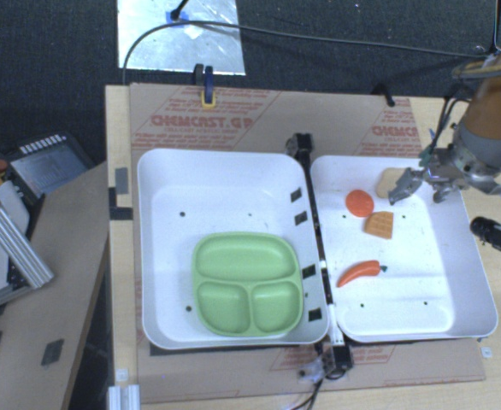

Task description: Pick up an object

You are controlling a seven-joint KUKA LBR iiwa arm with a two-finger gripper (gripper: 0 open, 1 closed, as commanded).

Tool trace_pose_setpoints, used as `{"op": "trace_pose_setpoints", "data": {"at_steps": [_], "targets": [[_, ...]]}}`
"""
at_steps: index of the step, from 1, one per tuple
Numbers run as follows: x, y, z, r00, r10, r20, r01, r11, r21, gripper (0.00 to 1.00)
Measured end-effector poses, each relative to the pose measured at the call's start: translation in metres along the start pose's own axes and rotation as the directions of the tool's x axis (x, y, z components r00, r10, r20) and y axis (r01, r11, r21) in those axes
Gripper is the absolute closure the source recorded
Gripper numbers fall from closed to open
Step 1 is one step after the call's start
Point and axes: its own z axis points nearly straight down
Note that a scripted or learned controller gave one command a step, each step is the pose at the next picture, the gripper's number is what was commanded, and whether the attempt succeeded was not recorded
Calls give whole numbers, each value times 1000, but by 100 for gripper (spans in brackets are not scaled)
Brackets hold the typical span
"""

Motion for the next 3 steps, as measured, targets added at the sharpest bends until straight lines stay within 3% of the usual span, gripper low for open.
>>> {"op": "trace_pose_setpoints", "data": {"at_steps": [1, 3], "targets": [[0, 3, -6, 1000, -2, 2, 2, 1000, -11, 0], [2, -4, 93, 1000, 0, 0, 0, 1000, -14, 0]]}}
